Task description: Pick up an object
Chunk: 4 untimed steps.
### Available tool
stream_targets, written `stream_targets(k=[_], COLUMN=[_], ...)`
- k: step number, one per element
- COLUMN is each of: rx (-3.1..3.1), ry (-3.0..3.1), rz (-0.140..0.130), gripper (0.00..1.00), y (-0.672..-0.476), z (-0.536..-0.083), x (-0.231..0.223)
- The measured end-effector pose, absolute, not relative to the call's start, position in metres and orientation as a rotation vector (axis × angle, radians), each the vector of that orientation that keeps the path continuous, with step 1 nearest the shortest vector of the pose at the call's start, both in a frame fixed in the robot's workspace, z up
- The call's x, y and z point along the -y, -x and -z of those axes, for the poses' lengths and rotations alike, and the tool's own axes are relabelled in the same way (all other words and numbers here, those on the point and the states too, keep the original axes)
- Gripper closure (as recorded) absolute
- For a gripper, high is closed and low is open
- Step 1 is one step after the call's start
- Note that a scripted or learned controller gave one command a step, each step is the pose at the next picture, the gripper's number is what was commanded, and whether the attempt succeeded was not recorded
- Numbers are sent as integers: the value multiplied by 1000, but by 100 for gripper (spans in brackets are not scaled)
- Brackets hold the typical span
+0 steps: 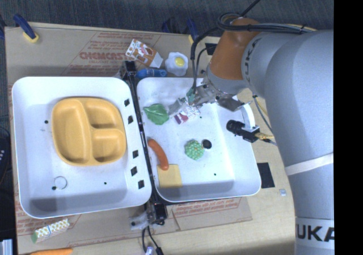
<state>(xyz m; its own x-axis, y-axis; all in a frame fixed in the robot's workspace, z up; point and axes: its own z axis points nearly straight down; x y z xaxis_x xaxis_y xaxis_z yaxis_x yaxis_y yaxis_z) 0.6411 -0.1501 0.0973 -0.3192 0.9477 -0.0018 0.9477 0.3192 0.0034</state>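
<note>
**Reaching into the right bin**

Camera view: Reaching in from the right, the grey arm with its orange band sets the gripper low over the right bin, near that bin's far wall. Whether the gripper is open or closed cannot be told. Just below the gripper lies a small red-and-white packet; to its left, a green leaf-shaped piece. Farther below sit a green dotted ball, an orange sausage-shaped object and a yellow block. Well to the gripper's left, the left bin holds a yellow divided tray. Both bins rest on the counter.
</note>
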Motion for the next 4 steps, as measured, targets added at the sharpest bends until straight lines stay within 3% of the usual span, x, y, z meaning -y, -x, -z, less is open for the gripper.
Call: stream_targets(k=[1,2,3,4], rx=[-2548,-2553,-2279,-2279], ry=[-1824,-1833,-2168,-2169], rz=[-3,1,6,5], gripper=[100,100,100,0], y=[-643,-596,-551,-551], z=[-109,-193,-206,-206], x=[151,80,113,113])
